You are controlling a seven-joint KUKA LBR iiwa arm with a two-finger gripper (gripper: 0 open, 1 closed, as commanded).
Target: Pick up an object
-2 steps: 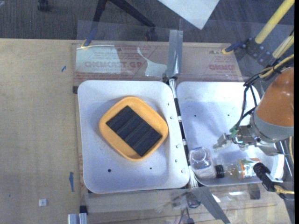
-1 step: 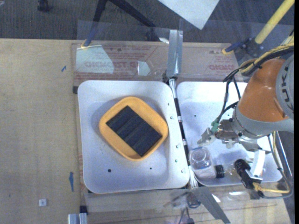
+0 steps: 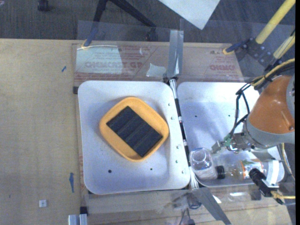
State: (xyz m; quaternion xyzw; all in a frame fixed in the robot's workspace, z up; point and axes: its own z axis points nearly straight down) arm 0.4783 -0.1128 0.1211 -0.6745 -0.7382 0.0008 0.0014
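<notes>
A yellow square dish [image 3: 133, 127] with a black ribbed insert lies in the middle of the left bin [image 3: 91, 102]. In the right bin [image 3: 206, 107], a clear plastic bottle [image 3: 239, 170] with a dark cap lies on its side along the front wall. A small clear jar [image 3: 201, 159] stands beside it at the front left corner. My gripper [image 3: 247, 159] hangs low over the front right of the right bin, right above the lying bottle. The grey wrist and orange band [image 3: 272, 111] hide most of the gripper. I see nothing held.
A metal divider strip [image 3: 180, 125] runs between the two bins. A clear panel [image 3: 140, 60] lies on the bench behind them. Black cables [image 3: 241, 102] loop off the arm over the right bin. A yellow pole [image 3: 276, 15] stands at the top right.
</notes>
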